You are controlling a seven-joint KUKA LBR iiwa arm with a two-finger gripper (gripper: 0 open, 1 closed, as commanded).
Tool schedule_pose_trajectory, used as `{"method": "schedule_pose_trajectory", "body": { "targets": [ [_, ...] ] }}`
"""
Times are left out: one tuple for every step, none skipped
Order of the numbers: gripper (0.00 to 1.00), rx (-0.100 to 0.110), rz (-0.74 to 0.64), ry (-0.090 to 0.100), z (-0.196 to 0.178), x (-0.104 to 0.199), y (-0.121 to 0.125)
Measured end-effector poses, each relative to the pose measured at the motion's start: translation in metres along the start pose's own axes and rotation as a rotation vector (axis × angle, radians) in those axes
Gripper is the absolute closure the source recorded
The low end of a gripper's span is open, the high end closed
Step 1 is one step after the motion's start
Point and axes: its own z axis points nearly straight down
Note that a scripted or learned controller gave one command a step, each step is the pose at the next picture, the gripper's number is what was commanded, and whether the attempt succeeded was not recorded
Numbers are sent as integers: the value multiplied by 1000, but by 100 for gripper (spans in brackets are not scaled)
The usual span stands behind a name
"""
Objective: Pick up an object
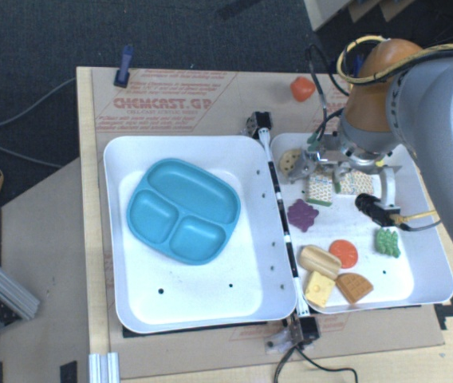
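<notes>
My gripper (348, 172) hangs low over the back of the right bin (426, 287), under the grey arm with its orange band (380, 62). Two checkered crackers lie right beneath it, one (320, 189) on its left and one (360, 183) partly hidden by it. A round cookie (289, 162) sits by the bin's back left corner. A purple star-shaped piece (301, 214) lies just in front of the gripper. Nearer the front are a red tomato slice (343, 253), a green piece (387, 242), a bread roll (319, 259), a yellow wedge (319, 290) and a brown toast (354, 287).
The left bin (123, 166) holds a blue divided plate (183, 210). An orange ball (303, 88) lies on the bench behind the right bin. A black part with a yellow cable (374, 207) sits to the gripper's right. A blue clip (123, 66) is at the bench's back left.
</notes>
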Motion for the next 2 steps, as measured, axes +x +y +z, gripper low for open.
{"method": "schedule_pose_trajectory", "body": {
  "targets": [
    [0, 4, 1, 1, 0, -2, 15],
    [0, 10, 6, 3, 0, -27, -9]
  ]
}}
